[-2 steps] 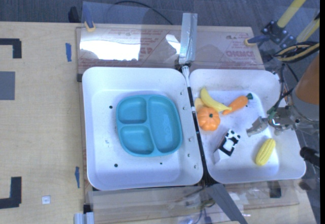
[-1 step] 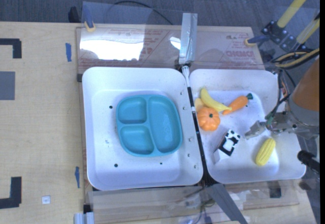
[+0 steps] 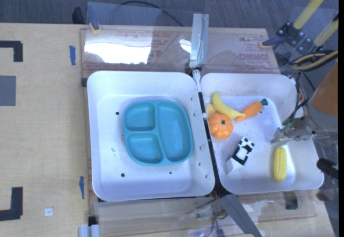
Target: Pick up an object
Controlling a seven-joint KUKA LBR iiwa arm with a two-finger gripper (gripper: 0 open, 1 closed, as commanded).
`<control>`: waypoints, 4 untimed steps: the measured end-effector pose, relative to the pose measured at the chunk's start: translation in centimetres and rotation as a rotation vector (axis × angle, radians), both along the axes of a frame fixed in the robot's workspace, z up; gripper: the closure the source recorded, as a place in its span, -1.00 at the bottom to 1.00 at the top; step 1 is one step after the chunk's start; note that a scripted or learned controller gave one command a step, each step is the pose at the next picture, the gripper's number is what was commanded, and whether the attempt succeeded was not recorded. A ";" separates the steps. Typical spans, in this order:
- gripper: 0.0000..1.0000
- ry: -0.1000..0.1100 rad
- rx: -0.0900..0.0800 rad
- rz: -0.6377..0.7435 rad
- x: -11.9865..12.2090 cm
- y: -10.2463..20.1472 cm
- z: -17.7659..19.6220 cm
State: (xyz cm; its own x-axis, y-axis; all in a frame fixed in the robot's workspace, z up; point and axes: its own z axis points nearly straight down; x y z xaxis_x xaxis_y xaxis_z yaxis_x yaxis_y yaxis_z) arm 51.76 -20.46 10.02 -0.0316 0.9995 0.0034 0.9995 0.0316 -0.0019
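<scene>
Metal fingers (image 3: 280,136), pressed together, hang just above knobbly yellow corn (image 3: 279,163).

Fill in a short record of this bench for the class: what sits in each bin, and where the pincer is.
left bin: blue divided plate
right bin: banana, carrot, small orange pumpkin, black-and-white block, corn cob
touching: banana lies against pumpkin and carrot
pincer: over the right bin's right side, just above the corn cob's upper end
held: nothing seen between the fingers
</scene>
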 end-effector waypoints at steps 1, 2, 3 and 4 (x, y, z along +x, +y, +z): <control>-1.00 0.002 0.002 0.001 0.0 0.1 -0.1; -1.00 -0.015 0.015 -0.004 -1.7 -0.5 -1.0; 1.00 -0.015 0.003 -0.007 -1.7 -1.0 -0.5; 1.00 -0.003 -0.004 -0.259 -1.6 3.6 9.7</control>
